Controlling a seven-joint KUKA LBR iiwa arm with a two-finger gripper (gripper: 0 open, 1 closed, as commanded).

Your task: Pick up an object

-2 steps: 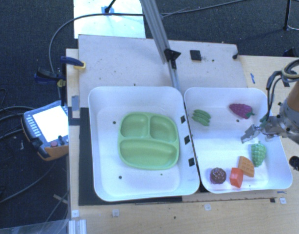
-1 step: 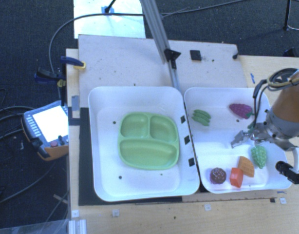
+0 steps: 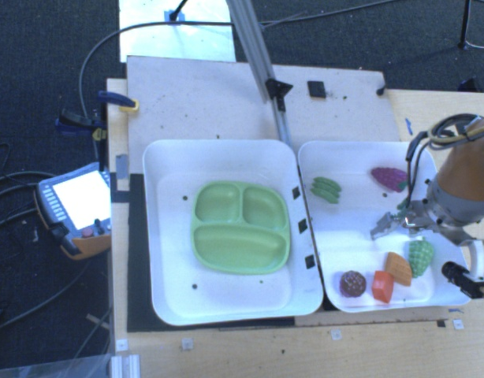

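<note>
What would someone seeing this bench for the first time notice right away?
Probably the green divided tray sitting in the middle of the left bin. Next, the right bin with its scatter of small toy foods: a green pod, a purple piece, and a cluster near the front. The grey and orange arm reaches in from the right, its gripper over that bin.
</note>
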